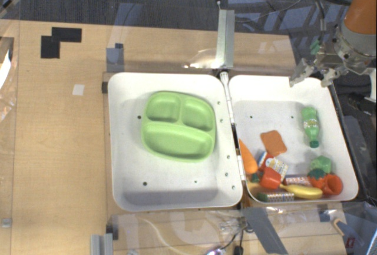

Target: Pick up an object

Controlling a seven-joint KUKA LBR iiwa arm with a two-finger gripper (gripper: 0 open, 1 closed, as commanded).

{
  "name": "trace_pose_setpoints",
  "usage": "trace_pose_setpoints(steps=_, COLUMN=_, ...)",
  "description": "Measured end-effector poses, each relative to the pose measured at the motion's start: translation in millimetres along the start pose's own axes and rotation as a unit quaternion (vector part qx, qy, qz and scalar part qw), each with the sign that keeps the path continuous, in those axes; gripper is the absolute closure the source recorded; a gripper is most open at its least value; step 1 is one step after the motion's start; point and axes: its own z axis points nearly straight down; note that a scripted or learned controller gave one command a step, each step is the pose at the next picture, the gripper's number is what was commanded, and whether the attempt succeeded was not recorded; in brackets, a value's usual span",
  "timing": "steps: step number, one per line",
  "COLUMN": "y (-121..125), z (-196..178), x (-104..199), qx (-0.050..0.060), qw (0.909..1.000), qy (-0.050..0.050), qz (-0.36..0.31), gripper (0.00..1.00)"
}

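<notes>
My gripper point(310, 76) hangs over the far rim of the right bin point(259, 95), near its back right corner. Its two fingers stand spread apart and open, with nothing between them. Below it in that bin lie a green bottle point(310, 125), a brown square piece point(273, 142), an orange carrot point(248, 158), a red cup point(270, 178), a yellow banana point(301, 191) and a green pepper-like toy point(321, 164). Most of them crowd the near edge. The bottle lies closest to the gripper, a short way nearer the front.
The left bin point(123, 130) holds a green divided plate point(178, 125) at its middle. A metal post point(225, 36) stands behind the divider between the bins. Cables trail across the floor at the back right.
</notes>
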Motion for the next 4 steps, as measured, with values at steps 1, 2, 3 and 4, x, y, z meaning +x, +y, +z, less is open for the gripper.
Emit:
trace_pose_setpoints(steps=1, y=-27, z=74, x=-45, qx=0.002, qw=0.9964, qy=0.000, qz=0.084, gripper=0.00)
trace_pose_setpoints(steps=2, y=-52, z=125, x=-47, qx=0.003, qw=0.9946, qy=0.001, qz=0.103, gripper=0.00)
trace_pose_setpoints(steps=3, y=-41, z=165, x=-45, qx=-0.003, qw=1.0000, qy=0.000, qz=0.004, gripper=0.00)
trace_pose_setpoints(steps=4, y=-24, z=165, x=-31, qx=-0.003, qw=0.9829, qy=0.001, qz=0.184, gripper=0.00)
